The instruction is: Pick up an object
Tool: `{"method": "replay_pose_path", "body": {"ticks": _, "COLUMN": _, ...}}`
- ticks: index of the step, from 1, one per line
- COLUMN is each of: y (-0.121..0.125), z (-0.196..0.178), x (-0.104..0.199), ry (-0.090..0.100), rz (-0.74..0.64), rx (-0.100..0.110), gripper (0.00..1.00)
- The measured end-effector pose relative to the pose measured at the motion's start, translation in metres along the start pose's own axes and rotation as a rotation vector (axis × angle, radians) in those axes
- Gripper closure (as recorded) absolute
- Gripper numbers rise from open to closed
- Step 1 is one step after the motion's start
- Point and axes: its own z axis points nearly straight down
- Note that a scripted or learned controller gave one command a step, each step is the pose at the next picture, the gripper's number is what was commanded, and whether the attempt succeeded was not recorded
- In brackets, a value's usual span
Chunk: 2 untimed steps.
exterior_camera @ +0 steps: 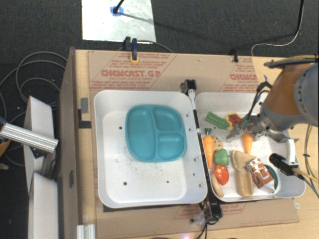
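**Gripper low over the toy food**

Now, your gripper (241, 130) sits in the right bin (227, 99), and you can't tell how wide it stands or whether it has anything. An orange carrot (247, 142) lies at its five o'clock, a green pepper (217, 120) at nine. The left bin (110, 148) carries a teal plate (155, 133).

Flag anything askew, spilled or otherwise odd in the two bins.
Nothing spilled or damaged. The teal sectioned plate lies slightly askew in the left white bin. Toy foods crowd the right white bin, with one long orange carrot against its left wall.
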Motion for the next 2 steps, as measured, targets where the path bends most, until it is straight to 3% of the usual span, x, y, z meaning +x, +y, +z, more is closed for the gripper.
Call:
{"method": "replay_pose_path", "body": {"ticks": 1, "y": 0.001, "z": -0.012, "x": -0.002, "ry": -0.001, "rz": 0.002, "rx": -0.004, "gripper": 1.00}}
{"method": "replay_pose_path", "body": {"ticks": 2, "y": 0.032, "z": -0.150, "x": 0.094, "ry": 0.000, "rz": -0.006, "rx": -0.013, "gripper": 1.00}}
